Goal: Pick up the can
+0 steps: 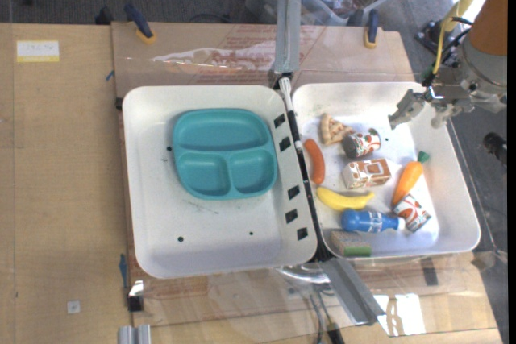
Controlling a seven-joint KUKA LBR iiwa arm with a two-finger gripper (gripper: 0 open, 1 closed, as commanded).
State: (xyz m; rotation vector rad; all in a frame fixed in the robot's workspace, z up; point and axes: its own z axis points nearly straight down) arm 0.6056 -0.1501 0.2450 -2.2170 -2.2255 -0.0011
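Sponge point(350, 242): flat, possibly foam | can point(360, 143): cylindrical, lying | jaws point(421, 109): spread, empty

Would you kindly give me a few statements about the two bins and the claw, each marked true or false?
1. The teal plate lies in the left bin. True.
2. The claw holds the can. False: it hangs open above the right bin, apart from the can.
3. The banana lies beside the blue bottle. True.
4. The carrot sits on the plate. False: it lies in the right bin.
5. The pizza slice is left of the can. True.
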